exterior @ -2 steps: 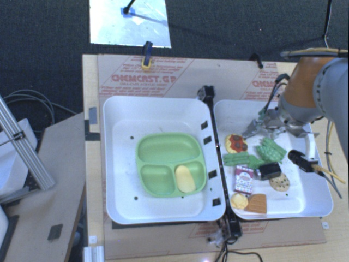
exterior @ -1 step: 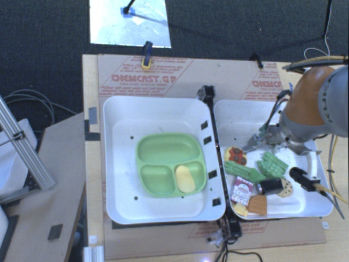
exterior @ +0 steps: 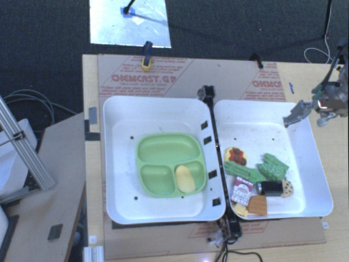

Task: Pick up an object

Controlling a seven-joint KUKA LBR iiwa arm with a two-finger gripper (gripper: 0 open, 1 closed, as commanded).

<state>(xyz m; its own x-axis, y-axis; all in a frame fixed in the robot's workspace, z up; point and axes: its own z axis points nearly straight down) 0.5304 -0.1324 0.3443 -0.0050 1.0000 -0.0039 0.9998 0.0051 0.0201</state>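
Observation:
My gripper (exterior: 304,120) hovers over the far right corner of the right bin (exterior: 256,113), open, with nothing between its fingers. Toy food lies heaped at that bin's near left, well below and left of the gripper: a red-and-yellow pizza piece (exterior: 235,155), a long green vegetable (exterior: 244,171), a leafy green piece (exterior: 273,167), a black block (exterior: 270,188), a cookie (exterior: 287,188), a red-and-white packet (exterior: 242,191) and a brown toast slice (exterior: 257,204).
The left bin (exterior: 120,119) holds a green divided plate (exterior: 163,152) with a yellow piece (exterior: 185,178) in its near right compartment. A black clip-lined divider (exterior: 214,146) separates the bins. A grey metal sheet (exterior: 130,15) lies on the floor behind the bench.

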